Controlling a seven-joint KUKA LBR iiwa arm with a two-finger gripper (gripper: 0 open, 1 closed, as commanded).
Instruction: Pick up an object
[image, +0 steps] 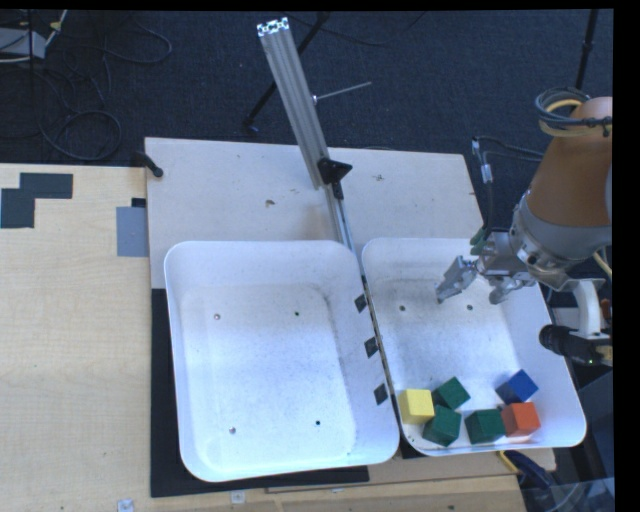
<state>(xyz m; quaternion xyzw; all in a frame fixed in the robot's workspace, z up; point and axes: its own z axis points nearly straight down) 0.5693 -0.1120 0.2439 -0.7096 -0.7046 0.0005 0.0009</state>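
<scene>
Several small blocks lie at the near end of the right bin (420, 330): a yellow block (417, 404), three green blocks (452, 392) (442, 426) (484, 425), an orange block (521, 418) and a blue block (517, 385). My gripper (476, 283) hangs over the far part of the right bin, well above and beyond the blocks. Its two fingers are spread apart, open, with nothing between them.
The left bin (260, 350) sits beside the right one, with black clips along the shared wall. A slanted aluminium rail (300, 110) rises behind the bins. The grey arm with its orange band (570, 180) comes in from the right.
</scene>
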